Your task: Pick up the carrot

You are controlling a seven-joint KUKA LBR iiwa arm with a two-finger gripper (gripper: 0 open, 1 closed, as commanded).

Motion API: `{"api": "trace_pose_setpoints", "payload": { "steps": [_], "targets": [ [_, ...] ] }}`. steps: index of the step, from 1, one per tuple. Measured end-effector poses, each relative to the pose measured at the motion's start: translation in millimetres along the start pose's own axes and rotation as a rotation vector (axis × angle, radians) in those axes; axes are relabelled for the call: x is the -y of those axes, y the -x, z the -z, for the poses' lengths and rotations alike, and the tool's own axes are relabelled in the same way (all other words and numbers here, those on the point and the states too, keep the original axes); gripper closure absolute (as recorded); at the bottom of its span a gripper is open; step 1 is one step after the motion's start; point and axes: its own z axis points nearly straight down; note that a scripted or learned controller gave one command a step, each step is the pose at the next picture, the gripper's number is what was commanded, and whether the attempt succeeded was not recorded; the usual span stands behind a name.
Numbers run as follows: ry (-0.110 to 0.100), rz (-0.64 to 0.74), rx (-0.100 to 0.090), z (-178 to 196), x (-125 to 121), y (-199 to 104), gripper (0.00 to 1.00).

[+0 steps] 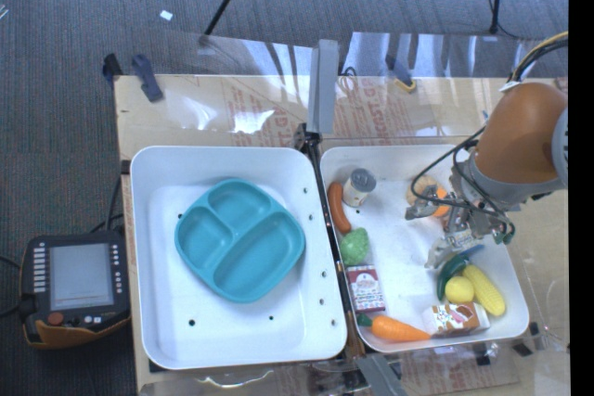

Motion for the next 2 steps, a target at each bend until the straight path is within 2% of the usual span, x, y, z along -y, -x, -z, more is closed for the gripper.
{"api": "trace_pose_setpoints", "payload": {
  "steps": [1, 2],
  "targets": [
    [-0.001, -0.459, -0.001, 0.4, 26.9, 32.3, 0.00],
    [0.000, -0.455, 0.005, 12.0, 25.6, 34.7, 1.00]
  ]
}}
